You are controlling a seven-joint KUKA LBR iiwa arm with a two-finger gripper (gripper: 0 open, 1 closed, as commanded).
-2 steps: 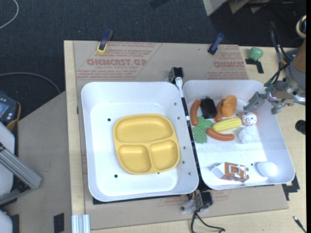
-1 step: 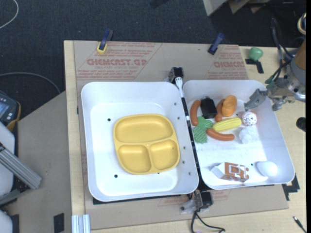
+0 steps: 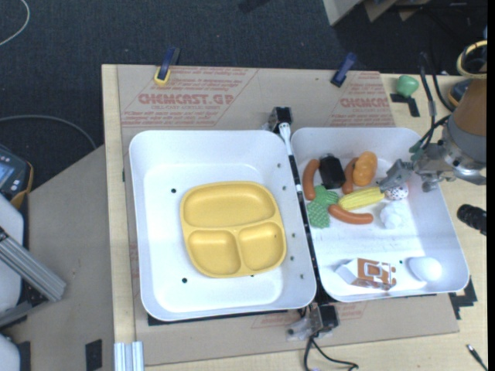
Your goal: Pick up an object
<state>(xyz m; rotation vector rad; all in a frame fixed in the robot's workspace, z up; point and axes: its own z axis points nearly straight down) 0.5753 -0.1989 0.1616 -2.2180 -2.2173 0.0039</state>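
My gripper (image 3: 397,178) hangs low over the upper right part of the right bin (image 3: 438,221), reaching in from the right edge. Just under its tip lies a small white and red speckled object (image 3: 397,193), and I cannot see whether they touch. A yellow corn cob (image 3: 361,199) lies just left of the tip. Further left are an orange fruit (image 3: 365,166), a black block (image 3: 332,171), a reddish sausage (image 3: 311,178), a green leafy toy (image 3: 322,205) and a second sausage (image 3: 350,217). A white lump (image 3: 393,218) sits below the gripper.
The left bin (image 3: 148,207) holds a yellow divided plate (image 3: 232,227). A white egg (image 3: 424,268) and a small orange-patterned carton (image 3: 373,273) lie at the right bin's front. Clamps (image 3: 164,66) hold the cardboard at the back. A green knob (image 3: 406,85) sits behind the right bin.
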